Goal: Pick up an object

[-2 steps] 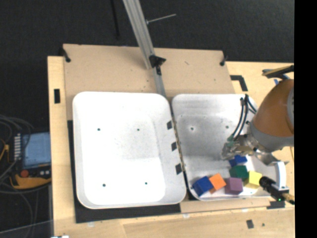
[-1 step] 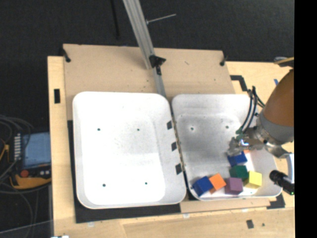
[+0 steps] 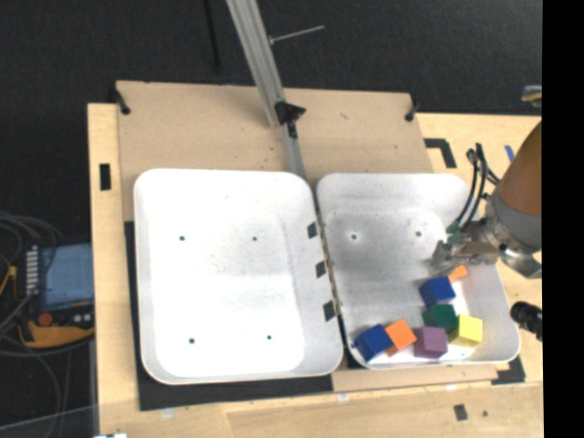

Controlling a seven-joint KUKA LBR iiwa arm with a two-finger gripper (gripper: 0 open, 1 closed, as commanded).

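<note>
reach step: the jaws hang low in the right bin [image 3: 383, 199], their opening too blurred to tell. a small orange block [image 3: 458, 271] sits just beneath them, blue block [image 3: 438, 290] just beyond. next: settle, close, lift.

Dark floor [image 3: 109, 26], wooden bench [image 3: 365, 126], cables [image 3: 27, 245] at left
</note>
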